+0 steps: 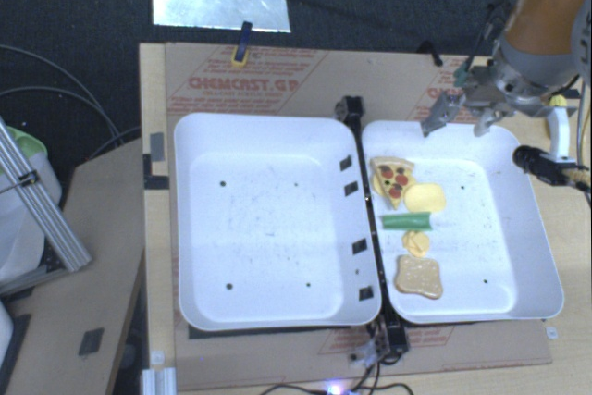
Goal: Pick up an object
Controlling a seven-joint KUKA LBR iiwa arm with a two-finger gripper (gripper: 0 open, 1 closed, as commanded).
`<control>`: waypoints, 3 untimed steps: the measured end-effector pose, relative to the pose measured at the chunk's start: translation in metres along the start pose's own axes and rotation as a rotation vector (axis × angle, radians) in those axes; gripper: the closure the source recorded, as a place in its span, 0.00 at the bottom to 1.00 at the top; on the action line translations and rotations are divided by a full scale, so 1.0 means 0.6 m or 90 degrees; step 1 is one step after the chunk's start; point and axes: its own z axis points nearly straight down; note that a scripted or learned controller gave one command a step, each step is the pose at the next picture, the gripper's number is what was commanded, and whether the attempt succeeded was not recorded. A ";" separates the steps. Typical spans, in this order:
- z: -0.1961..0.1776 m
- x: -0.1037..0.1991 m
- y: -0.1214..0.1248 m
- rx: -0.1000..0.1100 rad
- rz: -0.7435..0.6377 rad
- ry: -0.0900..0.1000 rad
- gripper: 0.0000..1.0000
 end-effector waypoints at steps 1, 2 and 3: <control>0.215 0.009 -0.026 0.008 0.001 0.001 0.00; 0.289 0.014 -0.091 0.005 0.002 0.001 0.00; 0.265 0.013 -0.084 -0.001 0.001 0.000 1.00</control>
